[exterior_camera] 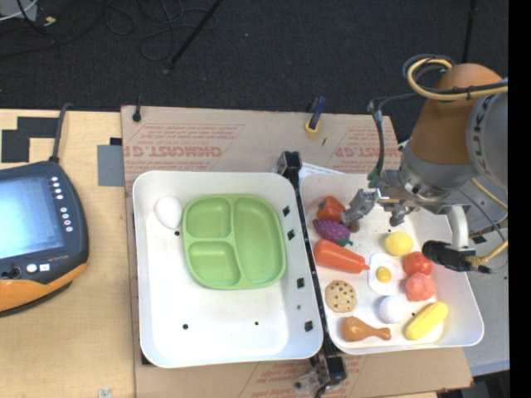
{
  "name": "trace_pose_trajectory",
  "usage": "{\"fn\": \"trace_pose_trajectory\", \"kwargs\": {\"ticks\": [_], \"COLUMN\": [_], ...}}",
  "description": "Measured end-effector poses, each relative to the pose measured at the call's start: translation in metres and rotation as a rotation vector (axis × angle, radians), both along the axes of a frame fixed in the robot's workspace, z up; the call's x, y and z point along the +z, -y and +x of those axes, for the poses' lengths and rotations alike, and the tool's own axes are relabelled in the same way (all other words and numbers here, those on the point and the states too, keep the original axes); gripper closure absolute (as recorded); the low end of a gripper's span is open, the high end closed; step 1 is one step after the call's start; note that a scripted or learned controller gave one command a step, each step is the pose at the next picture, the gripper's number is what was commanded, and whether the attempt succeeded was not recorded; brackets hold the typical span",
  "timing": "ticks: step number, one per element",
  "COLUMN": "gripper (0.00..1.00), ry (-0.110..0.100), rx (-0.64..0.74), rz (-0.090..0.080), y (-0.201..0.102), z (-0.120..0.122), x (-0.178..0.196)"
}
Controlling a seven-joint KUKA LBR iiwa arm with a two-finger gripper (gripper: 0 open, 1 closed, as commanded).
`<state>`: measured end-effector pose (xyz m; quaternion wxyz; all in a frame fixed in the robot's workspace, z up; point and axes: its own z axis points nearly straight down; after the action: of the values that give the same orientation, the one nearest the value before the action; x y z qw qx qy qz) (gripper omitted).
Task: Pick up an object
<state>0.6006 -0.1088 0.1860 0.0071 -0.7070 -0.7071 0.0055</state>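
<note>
While the gripper [377,208] hangs over the far edge of the right bin [473,326], its two fingers are seen spread apart with nothing between them. Toy foods are spread below it, none touched by the jaws: a red pepper [330,207] and purple grapes [330,230] lie just beside the left fingertip, a carrot [338,258] nearer the bin's left wall, a lemon [399,244] just nearside of the right finger. A green divided plate [232,242] is held in the left bin [216,338].
</note>
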Motion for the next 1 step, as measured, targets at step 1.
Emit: {"fn": "trace_pose_trajectory", "kwargs": {"ticks": [1], "gripper": [0.00], "ry": [0.012], "rx": [0.002], "rz": [-0.001], "y": [0.0001], "z": [0.0025], "x": [0.0077]}}
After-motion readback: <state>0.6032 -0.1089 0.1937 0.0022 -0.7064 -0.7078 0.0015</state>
